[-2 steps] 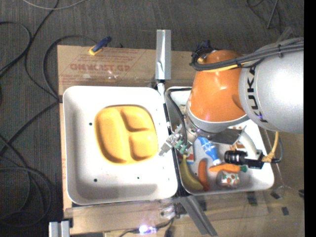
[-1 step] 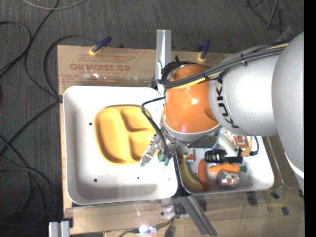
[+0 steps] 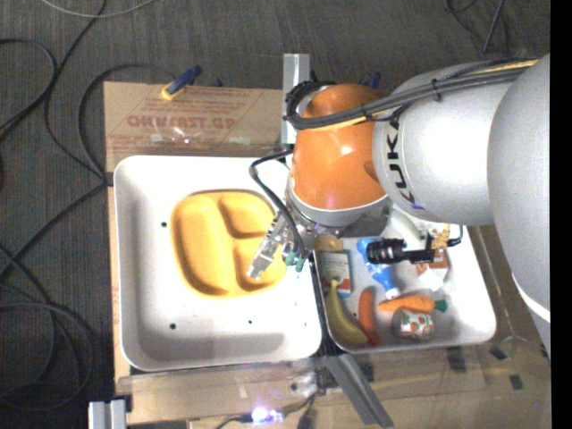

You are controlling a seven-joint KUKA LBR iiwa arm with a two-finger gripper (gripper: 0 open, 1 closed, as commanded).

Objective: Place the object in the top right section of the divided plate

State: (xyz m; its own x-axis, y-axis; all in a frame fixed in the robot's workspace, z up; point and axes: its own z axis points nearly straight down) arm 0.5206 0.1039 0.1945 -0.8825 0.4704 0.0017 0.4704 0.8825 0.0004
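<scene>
I cannot tell the state of the claw (image 3: 268,259), which hovers over the divided plate (image 3: 201,239); beside it lies a smooth, curved, probably light banana (image 3: 342,311), best gripped mid-length.

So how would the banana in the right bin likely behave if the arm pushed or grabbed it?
The banana looks curved and smooth, so it would probably pivot or slide sideways when pushed. It lies wedged against the carrot in the right bin, so a push would likely shift that too.
</scene>
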